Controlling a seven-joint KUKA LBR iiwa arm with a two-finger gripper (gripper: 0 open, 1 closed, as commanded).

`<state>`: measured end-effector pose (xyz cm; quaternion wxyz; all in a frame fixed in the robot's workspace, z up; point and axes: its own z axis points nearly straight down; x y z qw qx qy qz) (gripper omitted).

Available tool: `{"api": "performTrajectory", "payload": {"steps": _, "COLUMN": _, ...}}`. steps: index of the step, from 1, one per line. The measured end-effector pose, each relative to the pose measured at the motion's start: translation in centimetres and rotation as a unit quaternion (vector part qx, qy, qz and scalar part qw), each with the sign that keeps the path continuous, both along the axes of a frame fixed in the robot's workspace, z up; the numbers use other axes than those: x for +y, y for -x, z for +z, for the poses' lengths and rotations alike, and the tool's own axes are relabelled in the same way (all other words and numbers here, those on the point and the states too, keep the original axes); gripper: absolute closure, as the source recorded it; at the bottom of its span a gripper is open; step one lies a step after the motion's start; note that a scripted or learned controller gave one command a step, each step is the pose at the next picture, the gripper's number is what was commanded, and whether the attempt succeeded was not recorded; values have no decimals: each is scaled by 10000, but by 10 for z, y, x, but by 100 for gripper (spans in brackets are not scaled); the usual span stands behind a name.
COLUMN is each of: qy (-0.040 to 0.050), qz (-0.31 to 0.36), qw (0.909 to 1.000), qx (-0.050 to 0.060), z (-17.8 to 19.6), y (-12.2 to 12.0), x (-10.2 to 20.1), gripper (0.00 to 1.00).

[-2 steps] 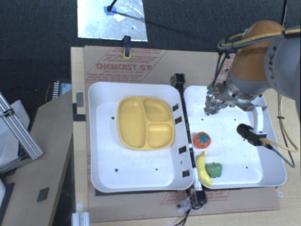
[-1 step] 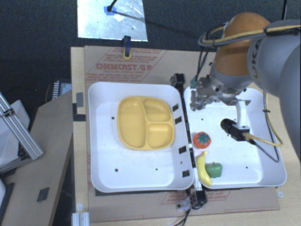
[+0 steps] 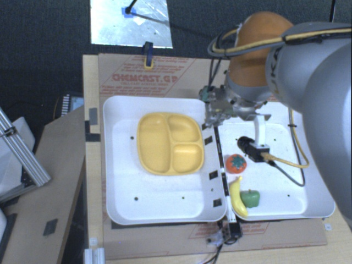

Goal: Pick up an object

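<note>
The arm (image 3: 308,76) comes in from the right and covers most of the right bin (image 3: 286,205). The gripper (image 3: 220,110) hangs over the wall between the two bins; I cannot tell its state.

The left bin (image 3: 118,164) holds a yellow tray (image 3: 169,143) near its centre, with bare floor around it on all sides.

In the right bin, near its left wall, lie a tomato (image 3: 236,163), a banana (image 3: 237,197) and a green fruit (image 3: 251,198). The banana's long axis runs along this wall, and the green fruit touches it. The tomato lies apart.
</note>
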<state>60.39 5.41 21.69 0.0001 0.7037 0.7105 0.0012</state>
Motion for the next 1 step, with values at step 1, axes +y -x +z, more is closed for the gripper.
{"api": "performTrajectory", "payload": {"steps": 1, "qy": -5, "qz": 1, "qw": 10000, "qx": -9, "z": 4, "y": -19, "x": 47, "gripper": 100}}
